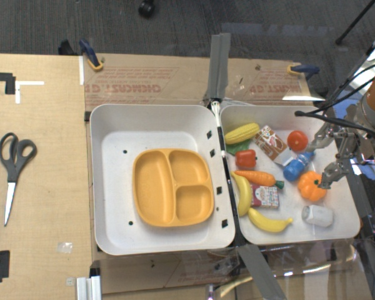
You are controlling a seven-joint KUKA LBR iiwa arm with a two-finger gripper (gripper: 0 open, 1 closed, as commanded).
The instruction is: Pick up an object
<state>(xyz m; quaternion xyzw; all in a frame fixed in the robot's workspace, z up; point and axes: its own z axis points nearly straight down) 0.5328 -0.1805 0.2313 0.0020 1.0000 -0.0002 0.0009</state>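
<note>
1. Two shallow white bins sit side by side on the desk [37, 242], seen from above at a slant: the left bin [106, 186] and the right bin [347, 220].
2. One yellow divided plate [173, 187] lies in the middle of the left bin, its three compartments facing up.
3. Several toy foods crowd the right bin. A yellow corn cob [242, 132] lies near the top left, with a green piece just below it that I can't make out clearly, and a red pepper [246, 159] below that.
4. An orange carrot [260, 177] lies slantwise across the centre. Below it a small pink-and-red carton [264, 196] sits between two bananas: one banana [242, 194] along the bin's left wall, another banana [270, 221] near the bottom edge.
5. A printed snack box [272, 143] lies tilted near the top, beside a red tomato [297, 140]. A blue bottle [296, 165] lies just under the tomato.
6. An orange pumpkin-like fruit [311, 186] sits at the right of the bin, and a white cup [317, 215] lies on its side just below it.
7. From the right the grey arm reaches in, and its end effector [330, 179] hangs right at the orange fruit's right edge. One finger [332, 174] seems to touch the fruit, but whether the fingers are spread or closed, or grip anything, I cannot tell.
8. Off to the left on the desk lies a pair of scissors [14, 167] with grey handles, well apart from the bins.
9. Blue-and-yellow clamps [91, 55] grip the cardboard behind the bins.
</note>
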